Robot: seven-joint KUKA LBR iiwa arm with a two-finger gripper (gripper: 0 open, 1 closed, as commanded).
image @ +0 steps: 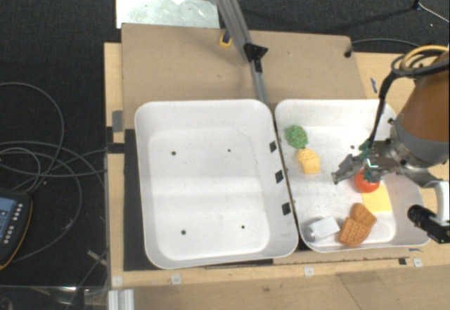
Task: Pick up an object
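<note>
The grey arm with its orange band comes in from the right edge and hangs its two-finger gripper (357, 169) low over the right shallow white plastic bin (330, 110), which serves here as the landmark. The gripper's dark metal fingers (342, 172) point leftward toward the middle of that bin; how far the jaws stand apart cannot be told from this slanted look, and nothing can be seen clamped between them. Just beneath and beside the gripper body, in the right half of the bin, sits a small round red-orange toy piece (368, 182), partly covered by the gripper, and whether the two touch is unclear. Directly below it, toward the bin's front right corner, lies a pale yellow flat block (378, 200). Along the front wall of the bin rest a brown waffle-patterned toy (356, 225) and, to its left, a small white-grey block (323, 228). Near the bin's left wall, towards the back, a green knobbly toy (296, 136) lies just above a yellow lumpy toy (309, 161), the two nearly touching. Left of this bin, side by side with it, sits the left shallow white bin (151, 119).
</note>
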